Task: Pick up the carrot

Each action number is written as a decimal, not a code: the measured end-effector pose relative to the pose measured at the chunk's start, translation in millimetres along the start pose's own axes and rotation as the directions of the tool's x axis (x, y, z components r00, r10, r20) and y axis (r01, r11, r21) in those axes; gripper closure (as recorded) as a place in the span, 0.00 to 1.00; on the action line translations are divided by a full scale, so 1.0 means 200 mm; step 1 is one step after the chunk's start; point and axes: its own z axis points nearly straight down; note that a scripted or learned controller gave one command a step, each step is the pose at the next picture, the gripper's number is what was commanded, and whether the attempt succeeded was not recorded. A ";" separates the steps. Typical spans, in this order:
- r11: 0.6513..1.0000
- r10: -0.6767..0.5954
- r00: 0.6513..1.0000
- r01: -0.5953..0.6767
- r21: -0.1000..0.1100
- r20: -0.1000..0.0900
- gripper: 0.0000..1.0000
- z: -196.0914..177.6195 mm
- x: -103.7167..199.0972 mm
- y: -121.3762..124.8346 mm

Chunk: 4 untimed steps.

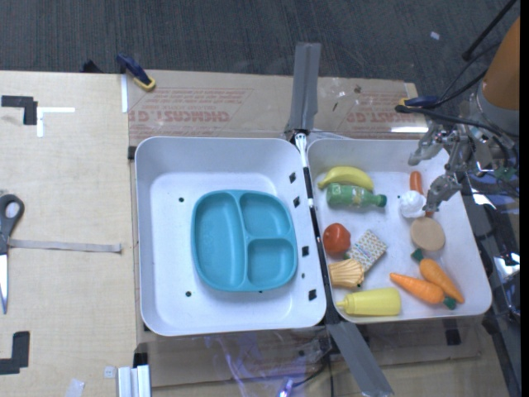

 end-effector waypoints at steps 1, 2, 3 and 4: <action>0.997 -0.077 0.997 0.077 -0.001 -0.001 0.00 0.60 0.24 -0.07; 0.999 -0.038 0.999 0.038 0.001 0.008 0.00 0.68 0.52 -0.18; 0.999 -0.042 0.999 0.042 0.003 0.012 1.00 0.63 0.51 -0.18; 0.999 -0.042 0.999 0.042 0.003 0.011 0.00 0.63 0.51 -0.18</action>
